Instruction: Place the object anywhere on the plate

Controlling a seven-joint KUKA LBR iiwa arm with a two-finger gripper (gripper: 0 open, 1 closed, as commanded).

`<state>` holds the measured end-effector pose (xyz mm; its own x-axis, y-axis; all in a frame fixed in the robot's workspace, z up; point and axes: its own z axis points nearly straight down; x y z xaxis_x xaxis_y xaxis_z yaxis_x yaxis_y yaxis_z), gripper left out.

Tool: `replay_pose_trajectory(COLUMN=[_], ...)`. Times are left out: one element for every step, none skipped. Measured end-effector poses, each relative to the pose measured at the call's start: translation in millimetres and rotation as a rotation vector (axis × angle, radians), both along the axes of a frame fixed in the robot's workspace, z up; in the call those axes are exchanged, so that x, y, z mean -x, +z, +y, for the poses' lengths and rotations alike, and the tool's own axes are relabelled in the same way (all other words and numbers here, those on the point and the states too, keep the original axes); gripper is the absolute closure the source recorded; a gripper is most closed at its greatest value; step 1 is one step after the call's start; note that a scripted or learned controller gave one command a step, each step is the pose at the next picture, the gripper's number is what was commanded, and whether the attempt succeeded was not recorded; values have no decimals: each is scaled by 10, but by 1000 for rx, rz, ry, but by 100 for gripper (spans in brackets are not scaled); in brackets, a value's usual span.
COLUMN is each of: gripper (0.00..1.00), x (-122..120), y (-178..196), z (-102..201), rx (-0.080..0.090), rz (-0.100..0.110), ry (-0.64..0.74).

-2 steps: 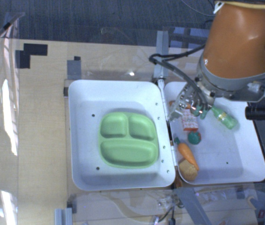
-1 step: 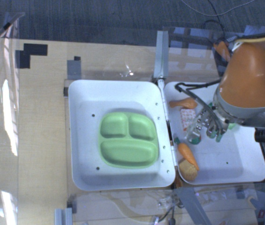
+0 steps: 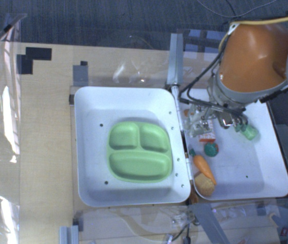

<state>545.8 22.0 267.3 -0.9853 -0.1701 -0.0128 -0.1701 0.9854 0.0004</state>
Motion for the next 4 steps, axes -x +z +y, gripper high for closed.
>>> replay_pose_trajectory(gripper=[100, 100, 100, 100], x=[127, 456, 474, 393], y=[-301, -739, 198, -89], z=[-950, -885, -1227, -1049], rx=[3, 1, 6, 10], rz=[4, 5, -4, -2], ry=[36, -140, 177, 708])
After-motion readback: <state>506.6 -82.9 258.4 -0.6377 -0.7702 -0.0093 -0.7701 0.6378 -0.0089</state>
